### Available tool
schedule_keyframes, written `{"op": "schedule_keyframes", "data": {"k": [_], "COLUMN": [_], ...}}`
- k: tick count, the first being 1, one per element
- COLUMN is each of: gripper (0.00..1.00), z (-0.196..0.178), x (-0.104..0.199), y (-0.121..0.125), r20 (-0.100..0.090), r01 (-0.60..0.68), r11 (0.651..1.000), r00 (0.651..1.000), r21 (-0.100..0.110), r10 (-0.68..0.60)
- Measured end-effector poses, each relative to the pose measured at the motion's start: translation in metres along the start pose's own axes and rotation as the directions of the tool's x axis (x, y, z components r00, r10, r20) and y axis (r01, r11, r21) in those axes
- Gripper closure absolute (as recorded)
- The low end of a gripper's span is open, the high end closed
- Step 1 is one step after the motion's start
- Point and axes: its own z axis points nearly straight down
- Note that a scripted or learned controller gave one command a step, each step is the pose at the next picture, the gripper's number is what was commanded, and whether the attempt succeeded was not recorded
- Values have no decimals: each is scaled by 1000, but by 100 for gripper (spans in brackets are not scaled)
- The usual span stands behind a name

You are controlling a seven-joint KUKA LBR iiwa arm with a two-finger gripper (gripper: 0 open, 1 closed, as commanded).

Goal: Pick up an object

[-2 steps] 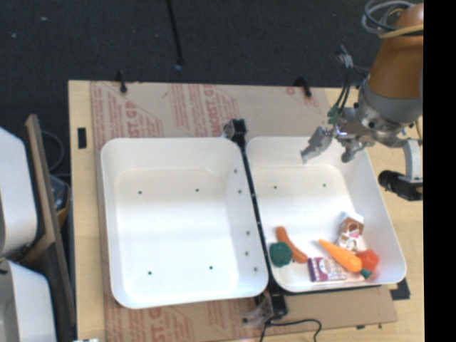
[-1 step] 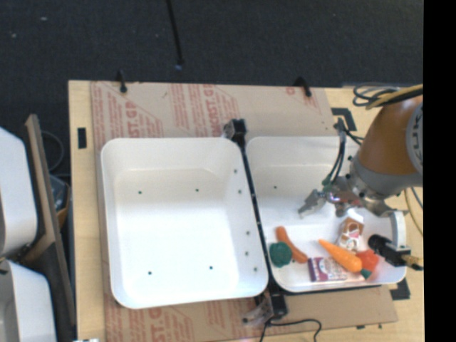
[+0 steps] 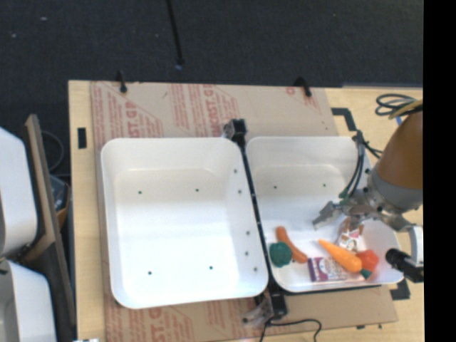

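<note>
My gripper [image 3: 350, 223] hangs low over the right bin [image 3: 299, 155], near its front right part. Its fingers look spread open, with one grey fingertip [image 3: 323, 217] pointing left. Just below it lies a small white and red item [image 3: 348, 239], and nothing shows held between the fingers. In front of that lies an orange carrot-shaped toy [image 3: 340, 256], with a red piece [image 3: 368, 261] at its right end. A purple and white packet [image 3: 326, 268] rests by the bin's front wall. A thin orange stick [image 3: 291, 243] and a green lump [image 3: 281, 254] lie to the left.
The left bin [image 3: 178, 155] sits beside the right one, with a black clamp [image 3: 236, 129] at the top of the shared wall. Cables [image 3: 393, 104] lie on the bench at the far right. Cardboard lines the bench under the bins.
</note>
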Motion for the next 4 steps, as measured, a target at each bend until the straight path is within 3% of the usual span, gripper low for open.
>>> {"op": "schedule_keyframes", "data": {"k": [1, 2, 3, 4], "gripper": [0, 0, 0, 0], "z": [48, 44, 46, 46], "x": [67, 82, 54, 54], "y": [-16, -22, 47, 46], "r20": [-3, 5, 0, -1], "r01": [7, -2, 3, 3], "r11": [1000, 1000, 1000, 1000], "r00": [1000, 1000, 1000, 1000], "r21": [3, -6, -1, 0], "r10": [-7, 2, -3, -3]}}
